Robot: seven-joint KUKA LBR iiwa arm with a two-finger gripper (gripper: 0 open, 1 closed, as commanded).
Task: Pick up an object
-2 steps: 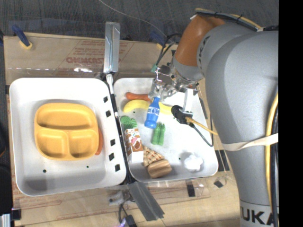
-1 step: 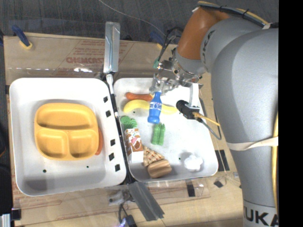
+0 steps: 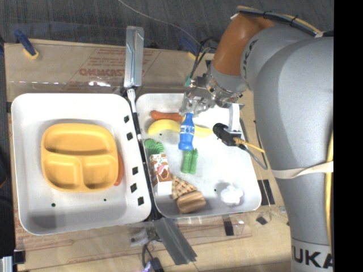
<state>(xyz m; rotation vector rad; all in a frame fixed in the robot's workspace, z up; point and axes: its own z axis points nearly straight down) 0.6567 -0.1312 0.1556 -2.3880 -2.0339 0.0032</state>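
Tool sits above blue plastic bottle's cap; grip state unreadable. Smooth yellow banana touches bottle. Right bin crowded.

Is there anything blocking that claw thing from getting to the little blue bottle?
Nothing visible does. The tool sits right above the blue bottle's top end in the right bin. The banana and carrot lie to the bottle's left, the green item below it.
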